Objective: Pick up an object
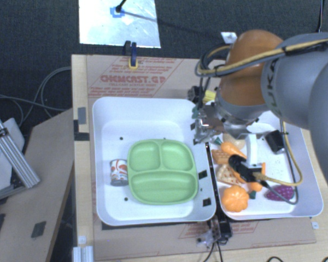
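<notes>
- Hanging over the right bin (309, 198), jaws (238, 138) buried under the wrist, so can't tell if open or holding anything.
- Toy pile (235, 171) right below, orange pumpkin (235, 199) nearer the camera.

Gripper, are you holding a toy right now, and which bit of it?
Cannot tell. The gripper hangs low over the right bin, above the toy food, but the arm hides what it touches.
</notes>
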